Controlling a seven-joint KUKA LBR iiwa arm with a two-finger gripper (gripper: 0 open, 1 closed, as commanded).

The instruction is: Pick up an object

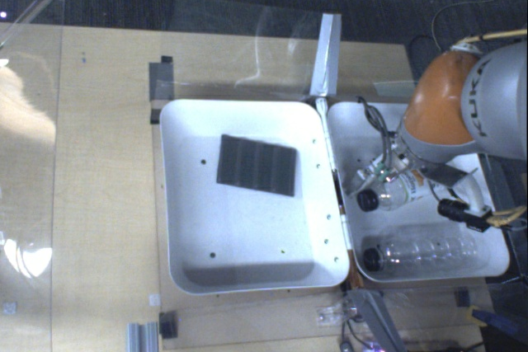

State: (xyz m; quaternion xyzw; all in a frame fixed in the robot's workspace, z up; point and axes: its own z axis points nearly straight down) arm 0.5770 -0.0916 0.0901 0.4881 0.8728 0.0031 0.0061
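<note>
Two clear plastic bottles with black caps lie in the right bin (pixel 495 264). The smaller bottle (pixel 392 192) rests near the bin's middle, its cap pointing left. The longer bottle (pixel 425 253) lies along the front wall. A flat black ribbed pad (pixel 256 165) sits in the back half of the left bin (pixel 247 276). My gripper (pixel 394 165) hangs low over the right bin, directly above or against the smaller bottle. The grey and orange wrist hides most of it.
A clear upright divider (pixel 324 66) stands behind the seam between the bins. Cables (pixel 466 214) trail from the wrist over the right bin's right side. The wooden bench (pixel 91 202) spreads out to the left.
</note>
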